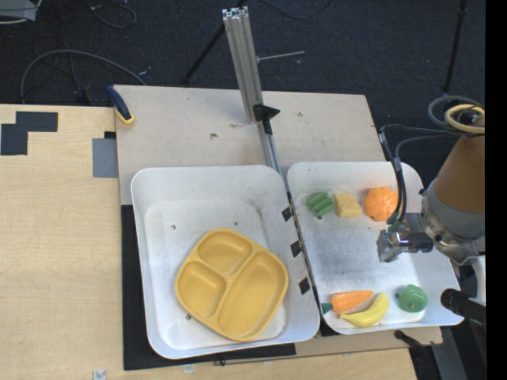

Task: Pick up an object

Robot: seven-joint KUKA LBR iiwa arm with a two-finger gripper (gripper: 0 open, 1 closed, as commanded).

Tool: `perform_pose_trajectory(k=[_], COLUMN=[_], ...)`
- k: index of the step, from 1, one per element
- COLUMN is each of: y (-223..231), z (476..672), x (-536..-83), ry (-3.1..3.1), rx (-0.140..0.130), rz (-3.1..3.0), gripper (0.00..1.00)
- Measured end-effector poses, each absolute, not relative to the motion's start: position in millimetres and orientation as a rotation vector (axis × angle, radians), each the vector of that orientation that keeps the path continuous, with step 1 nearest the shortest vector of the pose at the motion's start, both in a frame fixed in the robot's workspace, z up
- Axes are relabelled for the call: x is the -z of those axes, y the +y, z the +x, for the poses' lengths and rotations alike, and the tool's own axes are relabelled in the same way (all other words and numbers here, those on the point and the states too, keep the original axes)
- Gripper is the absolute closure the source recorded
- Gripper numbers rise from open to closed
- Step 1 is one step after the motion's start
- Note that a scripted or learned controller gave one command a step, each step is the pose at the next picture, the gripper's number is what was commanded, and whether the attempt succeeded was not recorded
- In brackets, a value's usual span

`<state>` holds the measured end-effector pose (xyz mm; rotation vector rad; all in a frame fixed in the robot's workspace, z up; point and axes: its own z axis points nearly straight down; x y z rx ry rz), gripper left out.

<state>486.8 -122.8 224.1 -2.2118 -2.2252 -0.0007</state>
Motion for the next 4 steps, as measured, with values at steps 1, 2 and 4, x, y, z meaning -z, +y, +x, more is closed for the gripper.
perform_pose_trajectory(k=[1,2,4], y=[-68.7,-10.3,101.1], z=[507.8,520.2,542.9], x=[-218.2,-226.4,-241.4], ry=[-2.225,-2.226,-2.226], rx=[-0.001,-0.002,-0.001], rz=[-2.212,-2.214,-2.213], gripper=[1.00,1.00,1.00])
